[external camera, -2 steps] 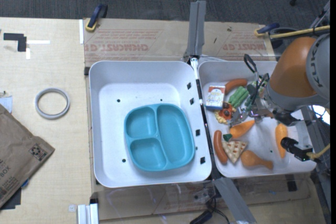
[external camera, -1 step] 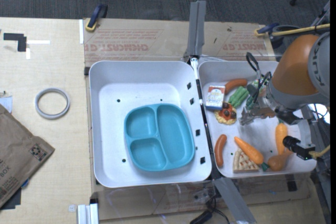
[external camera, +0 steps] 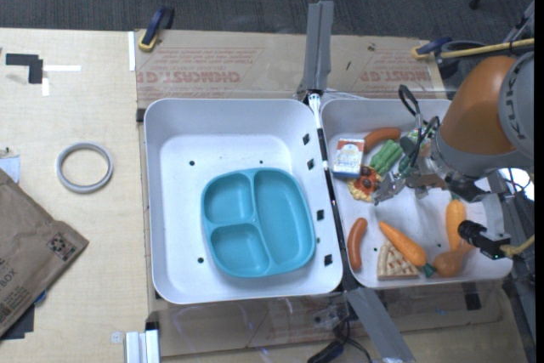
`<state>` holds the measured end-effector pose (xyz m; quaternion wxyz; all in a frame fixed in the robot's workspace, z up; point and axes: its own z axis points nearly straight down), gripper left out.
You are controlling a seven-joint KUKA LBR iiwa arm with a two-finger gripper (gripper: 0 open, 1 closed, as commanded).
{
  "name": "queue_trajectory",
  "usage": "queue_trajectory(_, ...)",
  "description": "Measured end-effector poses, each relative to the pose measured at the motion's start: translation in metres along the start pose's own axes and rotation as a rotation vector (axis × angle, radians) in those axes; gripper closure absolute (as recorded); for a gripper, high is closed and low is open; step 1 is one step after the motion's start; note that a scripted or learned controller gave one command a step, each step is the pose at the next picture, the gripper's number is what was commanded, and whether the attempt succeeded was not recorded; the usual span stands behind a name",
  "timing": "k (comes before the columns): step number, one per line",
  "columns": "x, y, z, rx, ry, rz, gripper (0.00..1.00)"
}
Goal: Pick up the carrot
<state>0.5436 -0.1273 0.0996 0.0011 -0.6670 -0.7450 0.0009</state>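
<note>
Carrot (external camera: 403, 243) | orange, tapered (green stem end) | lying slantwise, right bin (external camera: 484, 275)

We read "BOX" on the brown carton (external camera: 30, 255) at left; upside-down red "CHEMCAST" print runs along the cardboard sheet (external camera: 204, 64).

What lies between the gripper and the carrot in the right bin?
In the camera view, only bare white bin floor separates the gripper from the carrot, which lies just below it.
</note>
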Motion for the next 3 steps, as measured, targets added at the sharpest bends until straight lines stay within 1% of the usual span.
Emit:
queue_trajectory(1, 0.033, -0.064, 0.009, 0.0, 0.001, 0.017, 0.0)
queue_trajectory(2, 0.032, -0.063, 0.0, -0.001, 0.0, 0.021, 1.0)
queue_trajectory(3, 0.104, -0.023, -0.091, 0.0, -0.001, 0.234, 1.0)
